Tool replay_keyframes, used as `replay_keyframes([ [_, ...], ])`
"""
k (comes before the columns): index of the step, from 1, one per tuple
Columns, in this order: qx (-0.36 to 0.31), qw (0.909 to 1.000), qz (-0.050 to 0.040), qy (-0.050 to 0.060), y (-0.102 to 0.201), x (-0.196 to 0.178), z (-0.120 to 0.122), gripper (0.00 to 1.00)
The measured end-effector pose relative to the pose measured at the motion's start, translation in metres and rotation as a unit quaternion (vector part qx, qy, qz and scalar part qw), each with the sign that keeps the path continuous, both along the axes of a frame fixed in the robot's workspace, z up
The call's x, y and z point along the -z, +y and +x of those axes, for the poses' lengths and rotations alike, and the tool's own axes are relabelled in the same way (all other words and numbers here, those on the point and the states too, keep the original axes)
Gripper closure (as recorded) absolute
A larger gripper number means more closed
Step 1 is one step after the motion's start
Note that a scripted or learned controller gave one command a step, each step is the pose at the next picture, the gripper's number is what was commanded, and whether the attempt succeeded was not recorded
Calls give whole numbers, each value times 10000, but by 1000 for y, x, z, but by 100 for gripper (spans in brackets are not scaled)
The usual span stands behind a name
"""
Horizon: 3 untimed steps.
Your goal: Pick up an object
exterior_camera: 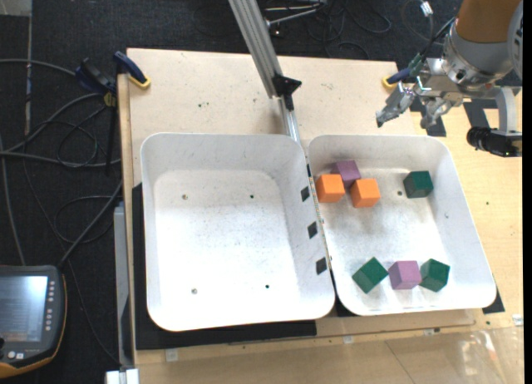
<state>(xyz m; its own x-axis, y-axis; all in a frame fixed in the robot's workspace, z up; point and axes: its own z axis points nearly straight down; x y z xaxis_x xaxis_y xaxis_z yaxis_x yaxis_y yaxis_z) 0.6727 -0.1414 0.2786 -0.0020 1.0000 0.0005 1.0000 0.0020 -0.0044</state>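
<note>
Seven blocks are lying in the right bin (462,233), none gripped. The jaws (413,110) are hanging spread wide above its far rim, likely awaiting a target.

Tool (413,110) open, empty, at upper right

Bright, even light from above, white bins (224,233) shining a little, soft small shadows beside the blocks (366,192), dark floor (58,17) hard to see into, picture a bit grainy, far-off cables slightly fuzzy
</note>
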Motion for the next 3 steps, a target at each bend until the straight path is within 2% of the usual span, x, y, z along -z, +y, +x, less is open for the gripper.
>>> replay_keyframes([
  [1, -7, 10000, -7, -20, 0, -3, 1, 0],
  [3, -8, 10000, -1, 11, 10, 123, 4, 0],
])
